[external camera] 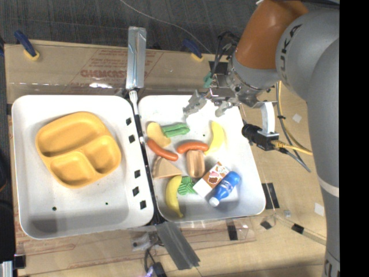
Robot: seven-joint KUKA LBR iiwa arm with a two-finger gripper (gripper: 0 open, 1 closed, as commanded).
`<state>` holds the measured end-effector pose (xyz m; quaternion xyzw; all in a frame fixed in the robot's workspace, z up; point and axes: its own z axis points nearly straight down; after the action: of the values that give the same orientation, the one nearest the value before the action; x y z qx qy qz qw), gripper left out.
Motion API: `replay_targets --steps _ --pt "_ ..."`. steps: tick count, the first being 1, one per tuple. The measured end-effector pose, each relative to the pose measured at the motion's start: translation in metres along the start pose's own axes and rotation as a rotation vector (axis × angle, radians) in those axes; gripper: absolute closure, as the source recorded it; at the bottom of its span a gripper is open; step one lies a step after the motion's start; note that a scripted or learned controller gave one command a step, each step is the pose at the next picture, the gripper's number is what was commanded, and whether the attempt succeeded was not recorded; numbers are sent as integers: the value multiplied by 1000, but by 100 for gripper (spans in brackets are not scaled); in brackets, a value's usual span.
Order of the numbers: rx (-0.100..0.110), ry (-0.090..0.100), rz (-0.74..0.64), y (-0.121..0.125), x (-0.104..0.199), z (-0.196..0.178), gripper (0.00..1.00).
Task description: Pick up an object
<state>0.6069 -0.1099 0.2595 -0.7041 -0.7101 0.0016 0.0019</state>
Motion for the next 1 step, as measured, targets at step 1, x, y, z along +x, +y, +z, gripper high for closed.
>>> replay_targets --steps 1 --pt "-3 0 -110 -47 -37 168 0"
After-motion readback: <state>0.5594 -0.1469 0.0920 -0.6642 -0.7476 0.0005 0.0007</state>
